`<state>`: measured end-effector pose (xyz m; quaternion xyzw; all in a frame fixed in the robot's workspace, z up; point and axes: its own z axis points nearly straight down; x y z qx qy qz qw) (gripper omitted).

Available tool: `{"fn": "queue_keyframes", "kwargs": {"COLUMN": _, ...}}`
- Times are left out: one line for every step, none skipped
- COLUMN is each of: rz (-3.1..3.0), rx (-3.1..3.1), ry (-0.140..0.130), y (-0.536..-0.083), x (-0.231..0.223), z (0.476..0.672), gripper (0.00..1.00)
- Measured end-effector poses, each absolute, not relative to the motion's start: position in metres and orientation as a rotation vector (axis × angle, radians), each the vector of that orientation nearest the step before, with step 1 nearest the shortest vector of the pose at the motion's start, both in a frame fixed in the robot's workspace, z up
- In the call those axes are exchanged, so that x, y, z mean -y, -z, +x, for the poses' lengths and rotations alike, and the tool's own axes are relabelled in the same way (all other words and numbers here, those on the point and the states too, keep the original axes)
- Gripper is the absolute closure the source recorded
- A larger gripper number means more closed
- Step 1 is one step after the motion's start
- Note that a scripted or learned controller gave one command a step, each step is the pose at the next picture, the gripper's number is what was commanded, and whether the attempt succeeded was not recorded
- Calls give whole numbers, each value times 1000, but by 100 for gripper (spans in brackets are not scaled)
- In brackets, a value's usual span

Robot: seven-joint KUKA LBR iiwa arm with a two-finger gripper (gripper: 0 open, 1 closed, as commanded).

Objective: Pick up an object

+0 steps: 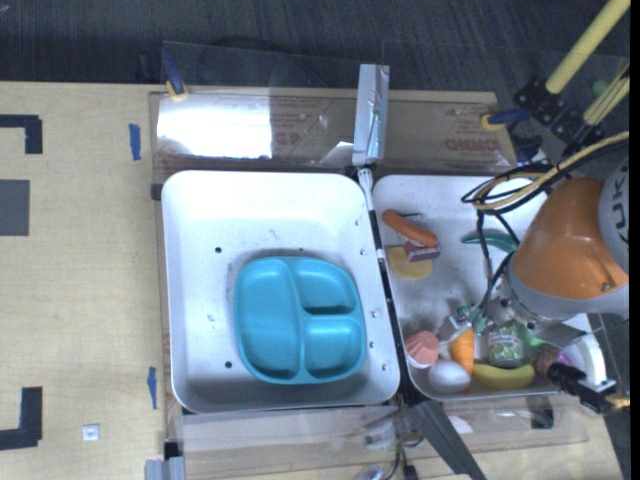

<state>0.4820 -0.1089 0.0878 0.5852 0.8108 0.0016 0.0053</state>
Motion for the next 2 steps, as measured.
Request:
{"fn": "queue_keyframes", "kwargs": {"rz": 1831, "rx": -2533, "ry": -10, "y": -99, "x": 109, "z": 484, "gripper": 100}}
{"fn": "queue_keyframes", "kwargs": {"rz": 2101, "rx": -2331, "ry": -6, "y": -186, "x": 64, "z": 553, "gripper": 100}}
